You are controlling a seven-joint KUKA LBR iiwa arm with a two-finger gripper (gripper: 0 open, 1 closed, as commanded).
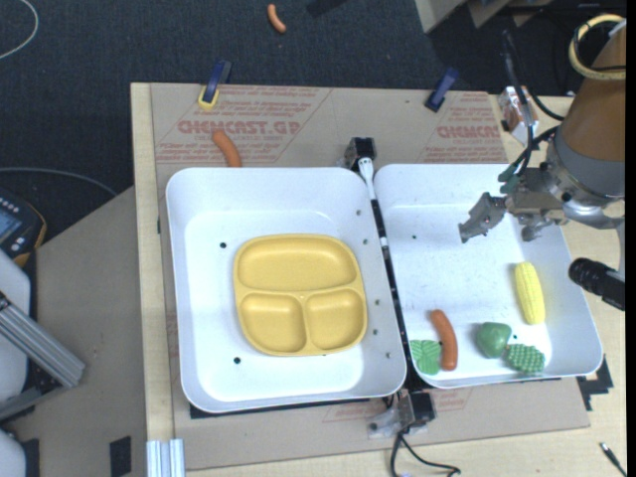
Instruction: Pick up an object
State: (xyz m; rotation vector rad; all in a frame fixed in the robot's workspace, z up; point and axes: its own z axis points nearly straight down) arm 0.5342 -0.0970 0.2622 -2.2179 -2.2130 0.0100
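The right bin [417, 207] holds several toy foods along its near side: a yellow corn cob [529, 291], an orange sausage [444, 338], a green leaf piece [425, 356], a round green item [492, 339] and a bumpy green piece [525, 357]. My gripper [505, 223] hangs over the far right part of this bin, above and behind the corn. It is open, with one finger [477, 221] pointing left and nothing between the two. The bin floor below it is bare white.
The left bin [199, 266] carries a yellow three-compartment plate [298, 292]. A second orange sausage [227, 147] lies on the bench board behind the left bin, and a third [276, 18] on the dark floor. Blue clamps [213, 85] hold the board's far edge.
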